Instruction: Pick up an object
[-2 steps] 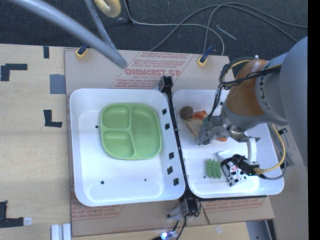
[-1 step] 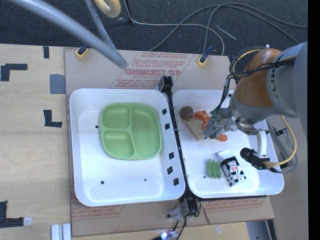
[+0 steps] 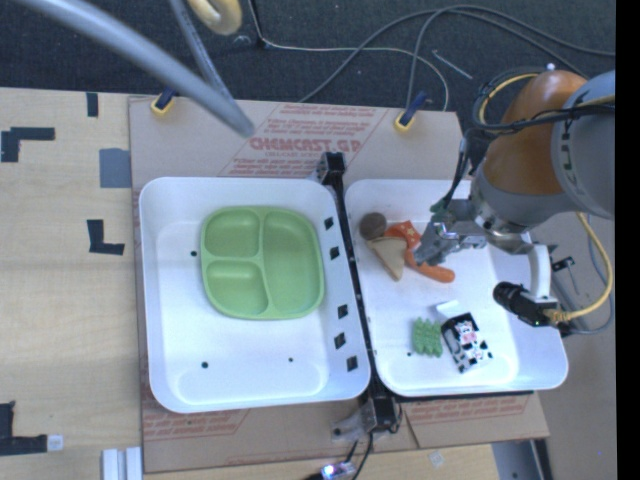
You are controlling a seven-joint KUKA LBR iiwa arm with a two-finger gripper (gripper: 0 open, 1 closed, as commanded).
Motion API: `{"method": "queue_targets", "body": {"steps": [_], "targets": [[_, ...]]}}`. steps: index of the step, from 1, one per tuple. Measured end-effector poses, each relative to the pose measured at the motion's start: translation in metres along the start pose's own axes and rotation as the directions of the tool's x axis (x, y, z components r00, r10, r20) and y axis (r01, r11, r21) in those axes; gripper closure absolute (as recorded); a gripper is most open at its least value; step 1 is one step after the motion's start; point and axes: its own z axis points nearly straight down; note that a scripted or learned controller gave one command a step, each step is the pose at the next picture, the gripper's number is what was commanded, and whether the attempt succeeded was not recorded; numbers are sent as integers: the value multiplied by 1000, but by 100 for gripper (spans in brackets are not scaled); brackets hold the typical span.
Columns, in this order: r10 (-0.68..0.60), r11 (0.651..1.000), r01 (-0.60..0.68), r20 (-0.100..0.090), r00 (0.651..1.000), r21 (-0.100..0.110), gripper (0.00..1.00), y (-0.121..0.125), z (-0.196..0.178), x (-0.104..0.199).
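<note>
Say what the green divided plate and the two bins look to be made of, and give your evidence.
The green divided plate looks like moulded plastic, matte: one even colour, soft rounded compartment ridges, hardly any glare. The left bin and right bin look like smooth white plastic, slightly glossy, with rounded corners; coated metal cannot be ruled out.

Bright, even light; slightly soft focus.

Grey arm (image 3: 590,158), orange band (image 3: 525,128), yellow cable looping around.
</note>
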Motion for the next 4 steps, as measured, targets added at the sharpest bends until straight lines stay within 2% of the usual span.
{"method": "queue_targets", "body": {"steps": [1, 2, 4], "targets": [[0, 1000, 0, 1, 1000, -4, 100, 0, -63, 5], [-5, 1000, 5, -1, 1000, 2, 100, 18, -64, 58], [-3, 1000, 3, 0, 1000, 3, 100, 74, -31, 147]]}}
